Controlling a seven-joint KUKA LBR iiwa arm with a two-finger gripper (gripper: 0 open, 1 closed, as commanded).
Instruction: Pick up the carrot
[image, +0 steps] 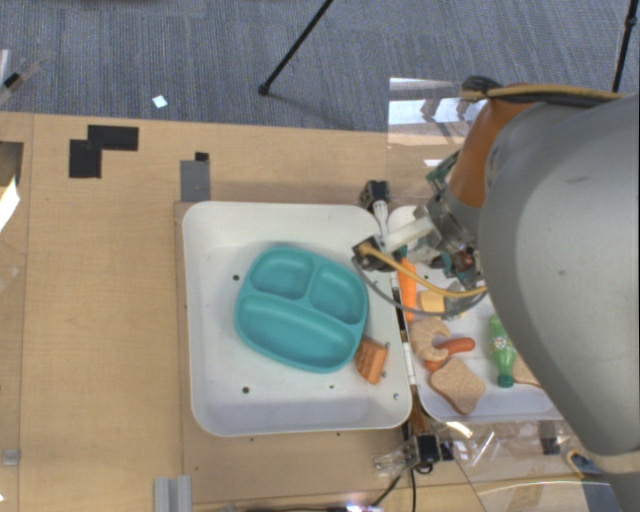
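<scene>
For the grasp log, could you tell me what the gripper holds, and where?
It cannot be told: the gripper sits over the carrot at the bins' shared edge, cables hiding any contact.

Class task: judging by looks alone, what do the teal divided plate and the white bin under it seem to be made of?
The teal, three-compartment plate looks like moulded plastic: even colour, rounded ridges, soft sheen. The shallow white bin beneath it also looks like plastic, smooth and matte with rounded corners, though painted metal cannot be excluded.

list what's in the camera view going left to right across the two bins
teal plate → orange block → carrot → toast → green bottle
</scene>
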